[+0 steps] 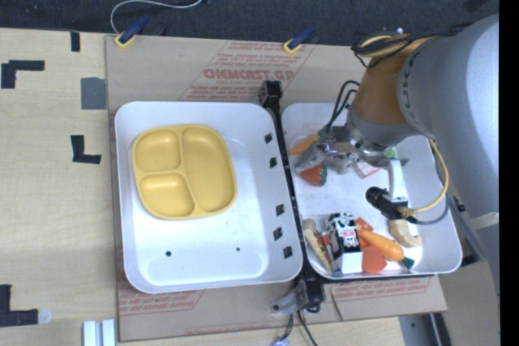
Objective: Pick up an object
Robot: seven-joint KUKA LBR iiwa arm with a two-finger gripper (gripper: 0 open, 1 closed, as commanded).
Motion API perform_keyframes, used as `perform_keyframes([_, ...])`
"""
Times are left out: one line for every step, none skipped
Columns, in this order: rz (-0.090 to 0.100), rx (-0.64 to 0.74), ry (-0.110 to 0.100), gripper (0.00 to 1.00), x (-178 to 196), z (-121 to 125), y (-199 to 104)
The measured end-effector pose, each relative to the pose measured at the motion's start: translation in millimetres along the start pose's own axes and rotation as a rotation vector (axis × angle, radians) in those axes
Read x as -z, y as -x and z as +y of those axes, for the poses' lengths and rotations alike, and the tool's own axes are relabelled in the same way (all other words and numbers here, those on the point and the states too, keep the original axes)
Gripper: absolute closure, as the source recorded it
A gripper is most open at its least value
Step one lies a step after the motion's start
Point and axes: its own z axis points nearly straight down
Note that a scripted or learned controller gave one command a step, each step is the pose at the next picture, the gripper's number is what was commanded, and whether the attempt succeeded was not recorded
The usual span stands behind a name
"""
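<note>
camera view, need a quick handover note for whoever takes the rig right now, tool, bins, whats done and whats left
Tool: down in the right bin, at its upper left part, by a small red and green item and an orange piece. Whether it is open or shut cannot be told; nothing is seen held.
Right bin: a pile of small things lies along its near edge.
Left bin: holds a yellow divided plate.
Done: arm has reached into the right bin.
Left: grasp one object and lift it clear.
</note>
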Motion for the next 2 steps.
perform_keyframes([-0.001, -0.001, 0.001, 0.0, -2, 0, 0])
perform_keyframes([0.001, 0.001, -0.004, 0.0, -3, 50, 21])
